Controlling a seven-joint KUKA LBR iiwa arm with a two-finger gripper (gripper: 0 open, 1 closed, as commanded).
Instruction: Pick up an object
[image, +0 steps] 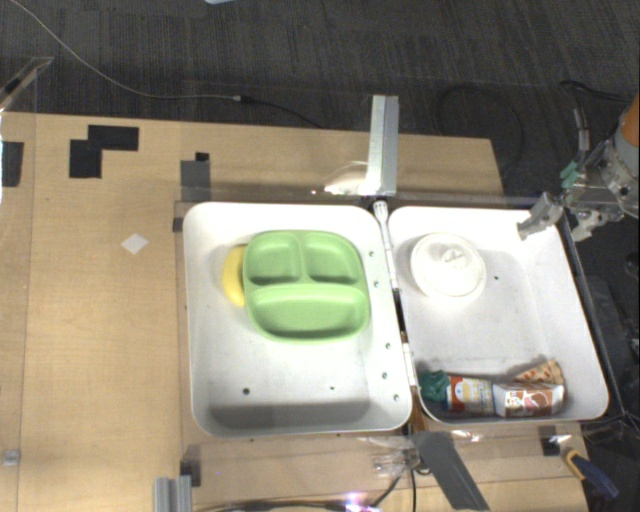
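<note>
Setting: a pale wooden bench (90, 330) on dark carpet, bearing two shallow white bins side by side, with a metal post (384, 145) standing upright behind the place where they meet.
Left bin (290, 390): a green divided plate (304, 282) lies in its upper half, and a yellow thing (232, 276), half hidden, pokes out from under the plate's left edge; the lower half is bare.
Right bin (520, 320): a white round bowl or lid (447, 264) sits near the top left corner; a bottle (490, 395) with a green cap and a red and white label lies on its side along the bottom wall, and a small printed packet (543, 373) rests just beside its right end.
Arm: it reaches in from the right, and its gripper (545, 215) hangs over the top right corner of the right bin, at about the rim.
Gripper state: too small and too much side-on to make out; I cannot tell how far open it is. Nothing can be seen in its hold.
Distance to things: the bowl is the nearest to the gripper, though apart from it; the bottle and packet are well apart, at the opposite wall.
Done: nothing that shows. Every thing lies flat in a bin, and none is lifted.
Left: all of it, in my judgement. The arm has to choose a thing, come down over it, close on it and lift it clear.
Likely pick: the bowl or the bottle, being in the bin under the arm.
</note>
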